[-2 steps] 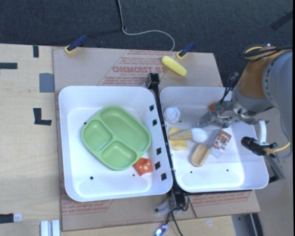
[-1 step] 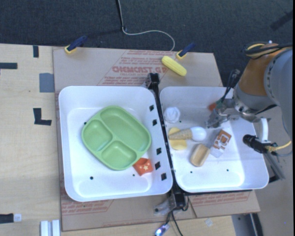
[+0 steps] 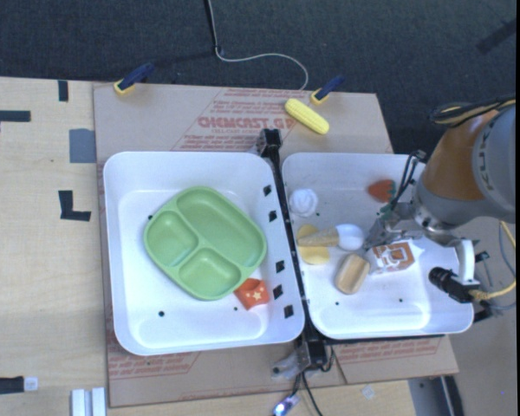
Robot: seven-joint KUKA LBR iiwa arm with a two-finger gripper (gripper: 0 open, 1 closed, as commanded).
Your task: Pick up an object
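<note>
The robot's gripper [image 3: 383, 235] is down inside the right bin [image 3: 416, 319], close to that bin's right wall. I cannot tell if it is open or closed, because it is dark and small from up here. Right under it lies a little white and orange packet [image 3: 395, 256]; I cannot tell if they touch.

Just to the left of the packet is a tan bread roll [image 3: 352, 274]. Next to that, near the wall between the two bins, sit a pale yellow block [image 3: 315, 245] and a small white cup [image 3: 348, 235]. Another white round thing [image 3: 303, 201] is further back. A small red thing [image 3: 380, 189] lies near the back of the bin.

The left bin [image 3: 126, 232] holds a green plate [image 3: 205, 242] with three parts. A red block [image 3: 252, 294] touches its front edge.

Behind the bins, a yellow corn cob [image 3: 307, 116] rests on the cardboard [image 3: 156, 120] on the desk [image 3: 26, 232].
</note>
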